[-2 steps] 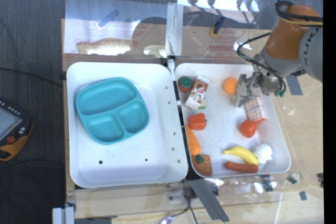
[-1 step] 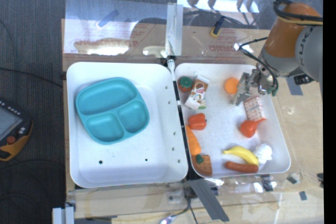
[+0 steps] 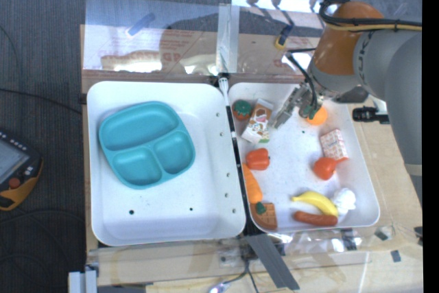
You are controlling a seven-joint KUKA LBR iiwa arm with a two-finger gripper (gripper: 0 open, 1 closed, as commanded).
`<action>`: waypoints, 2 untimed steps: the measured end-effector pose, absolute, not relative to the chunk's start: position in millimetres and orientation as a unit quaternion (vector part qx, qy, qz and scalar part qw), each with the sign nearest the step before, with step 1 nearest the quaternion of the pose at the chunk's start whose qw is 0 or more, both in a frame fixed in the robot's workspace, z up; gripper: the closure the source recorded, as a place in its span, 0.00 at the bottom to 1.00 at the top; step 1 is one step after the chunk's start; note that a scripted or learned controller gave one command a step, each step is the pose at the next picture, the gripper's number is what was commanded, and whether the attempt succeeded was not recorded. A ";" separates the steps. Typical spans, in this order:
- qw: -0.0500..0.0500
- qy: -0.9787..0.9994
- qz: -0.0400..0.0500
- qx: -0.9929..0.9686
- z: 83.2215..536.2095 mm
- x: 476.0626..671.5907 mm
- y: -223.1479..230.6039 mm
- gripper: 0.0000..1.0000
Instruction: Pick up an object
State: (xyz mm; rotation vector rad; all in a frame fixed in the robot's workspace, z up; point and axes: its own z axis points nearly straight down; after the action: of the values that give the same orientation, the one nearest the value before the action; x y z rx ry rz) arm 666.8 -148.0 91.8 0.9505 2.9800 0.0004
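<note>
- The gripper [image 3: 285,112] hung low over the upper part of the right bin [image 3: 367,178], tilted down and to the left from the orange-banded wrist; its metal fingers pointed at the small carton [image 3: 258,123]. Nothing could be seen between them, and whether they were spread or closed could not be made out.
- The carton, the likeliest target, lay tilted near the bin's left wall, just beside a small round orange-and-green piece [image 3: 241,108].
- An orange ball [image 3: 316,114] sat close under the wrist, on the right.
- Farther off lay a red tomato-like piece [image 3: 257,158], a pink patterned block [image 3: 333,144], a banana [image 3: 315,202] and a carrot [image 3: 253,186].
- The left bin [image 3: 110,216] held a teal divided tray [image 3: 145,143].
- Risk, as I judged it: the slanted approach could shove the carton against the wall rather than straddle it, or the wrist could nudge the ball.
</note>
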 end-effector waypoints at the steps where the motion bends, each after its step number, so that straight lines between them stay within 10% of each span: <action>1: 0.001 0.964 -0.001 0.265 110.6 647.5 -223.5 1.00; 2: 0.003 0.956 0.000 0.292 225.1 652.9 -186.8 1.00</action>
State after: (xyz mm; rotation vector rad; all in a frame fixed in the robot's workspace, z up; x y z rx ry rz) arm 652.9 -186.8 225.1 0.9162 2.9992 -0.0003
